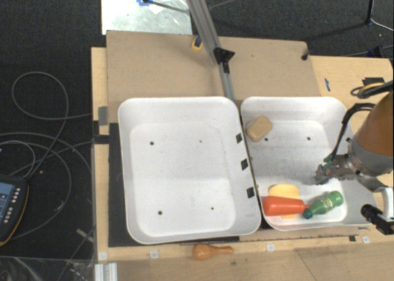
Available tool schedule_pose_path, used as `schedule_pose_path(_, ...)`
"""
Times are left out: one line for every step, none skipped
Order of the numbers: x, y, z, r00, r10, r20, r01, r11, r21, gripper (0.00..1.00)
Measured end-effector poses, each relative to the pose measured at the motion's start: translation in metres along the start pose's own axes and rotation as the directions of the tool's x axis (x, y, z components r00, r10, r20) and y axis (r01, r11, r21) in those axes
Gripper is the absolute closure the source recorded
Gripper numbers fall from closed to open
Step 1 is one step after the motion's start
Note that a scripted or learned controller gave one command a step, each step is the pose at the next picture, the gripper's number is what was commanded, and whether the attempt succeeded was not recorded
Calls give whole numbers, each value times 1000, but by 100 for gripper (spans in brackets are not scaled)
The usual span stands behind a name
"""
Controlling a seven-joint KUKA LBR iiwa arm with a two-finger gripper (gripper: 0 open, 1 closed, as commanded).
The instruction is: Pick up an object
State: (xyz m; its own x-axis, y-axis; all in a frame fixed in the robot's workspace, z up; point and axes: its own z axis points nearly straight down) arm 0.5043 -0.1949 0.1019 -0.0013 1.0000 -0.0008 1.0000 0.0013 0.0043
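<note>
**Gripper low over right bin, toys clustered at near edge**

The gripper [324, 173] is seen at the right side of the right bin [294, 109], hanging from the grey wrist with its orange band. The finger area is dark and small in the camera view; whether it is spread or pressed together cannot be told. Nothing can be made out between the fingers.

Just below and beside the gripper, a green bottle [323, 204] is noted, smooth plastic, lying on its side with the narrow neck pointing left. Its neck touches an orange carrot-shaped toy [283, 206], elongated and tapered, also lying flat. A yellow rounded piece [285, 190], soft-edged, is pressed against the carrot toy's upper side. All three are grouped near the bin's front rim.

A tan block [259, 128] with rounded corners is recorded well apart, at the bin's upper left corner.

The left bin [178, 106] is a shallow white tray, matte, with rounded corners and small dark holes. A tan pear-shaped object [211, 250] lies on the bench in front of it, outside both bins.
</note>
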Motion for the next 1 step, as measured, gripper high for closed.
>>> schedule_pose_path(-1, 7, -44, 1000, -4, 1, 4, 1000, -1, 100)
